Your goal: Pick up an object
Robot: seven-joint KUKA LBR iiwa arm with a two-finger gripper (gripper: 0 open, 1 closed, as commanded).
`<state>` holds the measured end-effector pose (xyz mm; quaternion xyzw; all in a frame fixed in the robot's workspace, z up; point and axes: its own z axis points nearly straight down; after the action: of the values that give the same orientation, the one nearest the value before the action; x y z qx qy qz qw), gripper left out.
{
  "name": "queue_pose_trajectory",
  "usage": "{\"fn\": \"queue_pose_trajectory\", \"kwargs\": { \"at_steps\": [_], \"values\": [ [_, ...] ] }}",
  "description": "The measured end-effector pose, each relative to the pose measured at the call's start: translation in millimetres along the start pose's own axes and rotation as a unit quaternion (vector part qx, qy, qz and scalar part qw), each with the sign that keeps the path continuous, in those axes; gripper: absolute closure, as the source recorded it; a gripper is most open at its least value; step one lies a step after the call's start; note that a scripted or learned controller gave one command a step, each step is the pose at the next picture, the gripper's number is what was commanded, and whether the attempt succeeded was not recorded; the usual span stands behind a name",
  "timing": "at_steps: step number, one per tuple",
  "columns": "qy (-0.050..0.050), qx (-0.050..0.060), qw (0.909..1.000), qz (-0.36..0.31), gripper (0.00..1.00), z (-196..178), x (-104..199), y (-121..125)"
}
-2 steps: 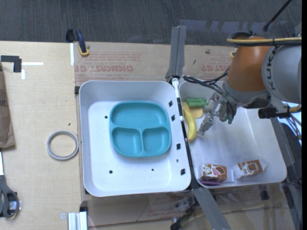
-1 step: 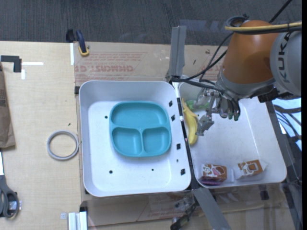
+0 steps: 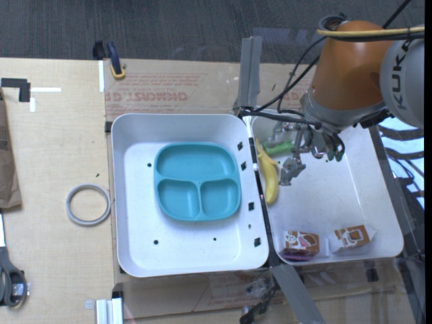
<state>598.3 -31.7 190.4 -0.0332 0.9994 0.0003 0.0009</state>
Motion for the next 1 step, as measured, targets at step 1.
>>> {"fn": "queue_pose_trajectory", "kwargs": {
  "at_steps": [1],
  "values": [
    [0.001, 0.0, 0.9981, 0.061, 0.0, 91.5, -14.1, -83.8]
  ]
}}
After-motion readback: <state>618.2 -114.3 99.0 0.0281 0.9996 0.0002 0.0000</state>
